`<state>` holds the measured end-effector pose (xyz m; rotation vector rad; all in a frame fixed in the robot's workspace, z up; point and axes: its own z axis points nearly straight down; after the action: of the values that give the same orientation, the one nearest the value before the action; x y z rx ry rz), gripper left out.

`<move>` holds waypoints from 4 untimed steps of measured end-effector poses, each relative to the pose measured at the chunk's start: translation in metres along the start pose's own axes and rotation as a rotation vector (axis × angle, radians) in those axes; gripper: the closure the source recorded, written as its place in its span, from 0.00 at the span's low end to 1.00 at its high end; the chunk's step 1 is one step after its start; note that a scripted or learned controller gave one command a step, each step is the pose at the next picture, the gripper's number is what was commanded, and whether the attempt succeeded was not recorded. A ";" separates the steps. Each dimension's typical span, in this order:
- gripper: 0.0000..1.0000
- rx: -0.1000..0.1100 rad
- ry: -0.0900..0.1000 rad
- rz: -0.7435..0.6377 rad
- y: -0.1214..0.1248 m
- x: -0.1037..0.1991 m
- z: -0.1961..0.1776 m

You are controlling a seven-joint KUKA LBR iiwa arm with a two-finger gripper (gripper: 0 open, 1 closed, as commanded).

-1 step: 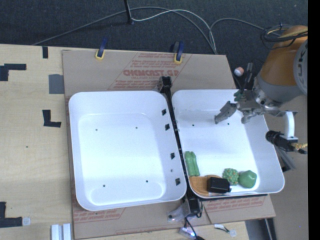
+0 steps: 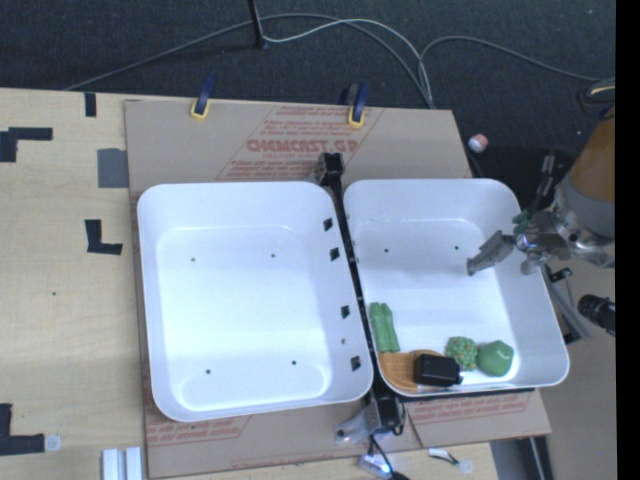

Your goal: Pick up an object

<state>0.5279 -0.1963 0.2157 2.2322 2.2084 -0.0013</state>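
Note:
The right bin (image 2: 440, 208) holds several small objects along its near edge. A long green piece (image 2: 382, 326) lies by the divider. Beside it are a tan wooden piece (image 2: 398, 368), a black block (image 2: 437, 370) lying on it, a bumpy green ball (image 2: 461, 351) and a smooth green object (image 2: 496, 358). My gripper (image 2: 497, 252) hangs over the right side of that bin, up and to the right of the objects and apart from them. Nothing is seen in it.
The left bin (image 2: 170, 218) sits next to the right one, with a black clip rail (image 2: 340, 258) between them. Both stand on a cardboard sheet (image 2: 290, 143) clamped at the back. Cables run across the dark floor behind.

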 end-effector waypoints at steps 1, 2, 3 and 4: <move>0.00 0.000 0.003 -0.017 0.052 0.073 -0.011; 0.00 0.008 0.002 -0.007 -0.027 0.042 0.130; 0.00 0.001 0.003 -0.015 0.037 0.095 0.127; 1.00 0.001 0.002 -0.011 0.037 0.092 0.117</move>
<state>0.5657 -0.1047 0.0988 2.2214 2.2222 -0.0005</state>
